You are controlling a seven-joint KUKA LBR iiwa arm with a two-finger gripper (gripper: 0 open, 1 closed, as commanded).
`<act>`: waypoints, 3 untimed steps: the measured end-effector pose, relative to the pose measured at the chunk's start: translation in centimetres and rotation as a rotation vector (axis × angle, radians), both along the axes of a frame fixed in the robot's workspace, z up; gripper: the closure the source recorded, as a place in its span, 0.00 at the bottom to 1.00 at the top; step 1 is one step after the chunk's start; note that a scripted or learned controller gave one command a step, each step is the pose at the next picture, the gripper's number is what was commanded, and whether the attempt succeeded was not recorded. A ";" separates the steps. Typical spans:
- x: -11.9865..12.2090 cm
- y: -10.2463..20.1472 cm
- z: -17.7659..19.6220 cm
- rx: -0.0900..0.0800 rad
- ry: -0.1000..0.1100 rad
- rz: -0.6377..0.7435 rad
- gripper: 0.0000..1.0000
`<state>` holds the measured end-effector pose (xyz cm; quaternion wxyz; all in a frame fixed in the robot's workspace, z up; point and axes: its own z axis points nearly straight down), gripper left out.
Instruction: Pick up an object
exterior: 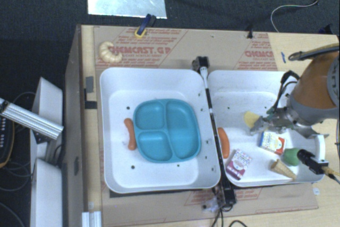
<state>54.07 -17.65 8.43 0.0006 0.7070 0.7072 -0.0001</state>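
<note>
In the right bin [239, 87], my gripper [264, 124] hangs low just right of a yellow object [251, 117], seemingly touching it. A small white, blue and red carton [272, 142] lies directly below the gripper. An orange sausage [223, 142] rests by the bin's left wall, with a red and white packet [239, 162] near the front. A green object [291, 155] and a tan cone [282, 168] sit at the front right.
The left bin [114, 114] holds a blue divided plate [167, 130] with another orange sausage [130, 134] beside it. The grey and orange arm [314, 90] covers the right bin's right side. A black divider bar [211, 114] runs between the bins.
</note>
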 end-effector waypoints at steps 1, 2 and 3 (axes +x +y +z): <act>4.8 6.0 0.0 0.002 -0.001 0.004 0.00; 7.2 3.0 0.1 0.000 -0.002 0.001 0.00; 1.6 2.8 0.0 0.001 0.000 0.001 0.00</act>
